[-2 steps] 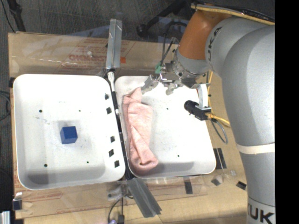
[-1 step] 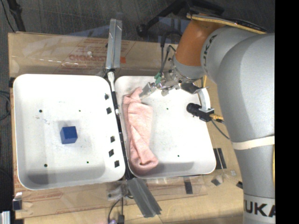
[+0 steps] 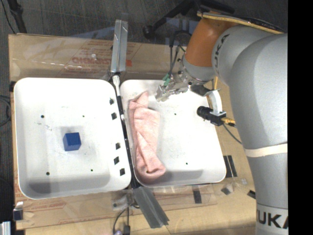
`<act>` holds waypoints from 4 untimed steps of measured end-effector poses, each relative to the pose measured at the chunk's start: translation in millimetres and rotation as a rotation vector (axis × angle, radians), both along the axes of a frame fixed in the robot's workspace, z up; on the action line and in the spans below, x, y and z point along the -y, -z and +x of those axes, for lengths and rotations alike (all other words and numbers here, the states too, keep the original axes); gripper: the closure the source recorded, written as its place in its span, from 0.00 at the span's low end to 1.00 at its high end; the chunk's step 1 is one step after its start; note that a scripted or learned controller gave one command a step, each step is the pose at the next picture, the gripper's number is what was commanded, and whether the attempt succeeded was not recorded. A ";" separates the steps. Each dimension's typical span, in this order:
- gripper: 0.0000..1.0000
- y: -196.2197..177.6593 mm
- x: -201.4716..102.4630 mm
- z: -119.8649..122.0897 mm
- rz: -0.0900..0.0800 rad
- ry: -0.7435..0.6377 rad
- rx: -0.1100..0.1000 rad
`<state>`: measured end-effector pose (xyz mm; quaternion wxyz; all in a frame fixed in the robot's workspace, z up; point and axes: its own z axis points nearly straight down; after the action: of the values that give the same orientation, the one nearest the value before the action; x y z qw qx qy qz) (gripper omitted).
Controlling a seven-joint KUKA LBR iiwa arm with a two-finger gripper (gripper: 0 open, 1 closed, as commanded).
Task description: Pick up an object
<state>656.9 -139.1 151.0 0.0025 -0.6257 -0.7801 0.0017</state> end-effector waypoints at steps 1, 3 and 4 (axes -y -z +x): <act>1.00 -107.8 -68.0 0.3 -0.001 0.068 0.006; 1.00 -127.1 -70.4 0.7 -0.003 0.055 0.001; 1.00 -103.8 -90.1 -0.6 -0.002 0.072 0.002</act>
<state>656.3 -49.0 254.9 0.0013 -0.6534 -0.7570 0.0015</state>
